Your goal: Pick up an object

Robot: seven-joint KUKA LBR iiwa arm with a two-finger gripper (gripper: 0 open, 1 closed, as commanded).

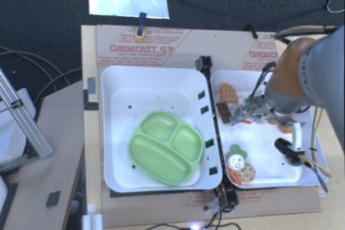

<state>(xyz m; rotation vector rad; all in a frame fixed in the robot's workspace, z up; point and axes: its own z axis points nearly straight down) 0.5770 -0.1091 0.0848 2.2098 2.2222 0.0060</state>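
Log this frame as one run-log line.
arm: over right bin | gripper: low near waffle, grasp unclear | green plate: left bin | cookie: right bin front | pick: unconfirmed

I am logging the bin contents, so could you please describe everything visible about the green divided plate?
The green plate is pale green, looks like smooth plastic, and has rounded corners and three compartments: one long, two smaller. It lies flat and turned at an angle on the floor of the left bin, toward the near right corner. Nothing is seen in it.
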